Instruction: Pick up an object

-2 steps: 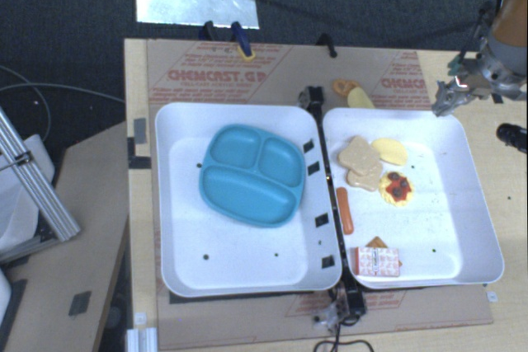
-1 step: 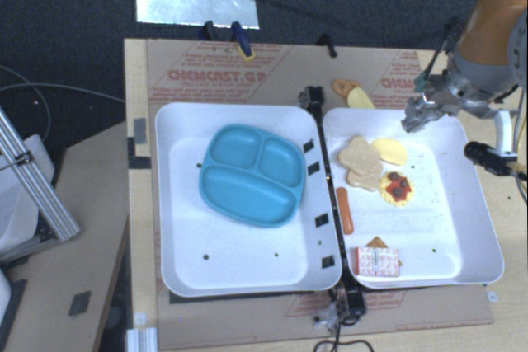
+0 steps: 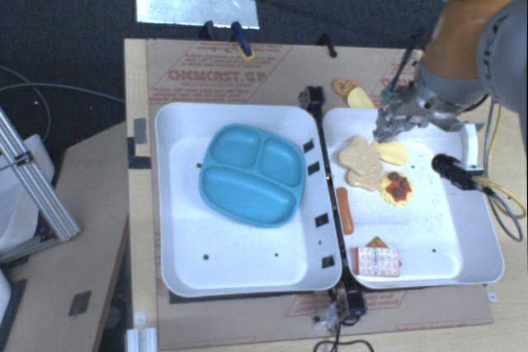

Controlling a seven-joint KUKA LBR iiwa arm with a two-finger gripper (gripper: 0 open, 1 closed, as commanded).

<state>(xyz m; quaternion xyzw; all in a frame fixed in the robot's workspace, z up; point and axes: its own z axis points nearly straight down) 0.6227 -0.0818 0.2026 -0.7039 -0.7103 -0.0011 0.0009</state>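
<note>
My gripper (image 3: 386, 130) hangs low over the right bin (image 3: 470, 235), near its back rim, just above a yellow piece (image 3: 394, 152) beside the cookie (image 3: 360, 161); its grasp I cannot tell. Open floor lies toward the front right.

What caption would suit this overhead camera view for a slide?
Robot gripper lowered over toy food in the right bin, beside a blue divided plate in the left bin.

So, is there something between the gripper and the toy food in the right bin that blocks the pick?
Nothing visible blocks it. The gripper hangs directly over the yellow piece and the beige cookie-shaped piece in the right bin, with no other item in between.
</note>
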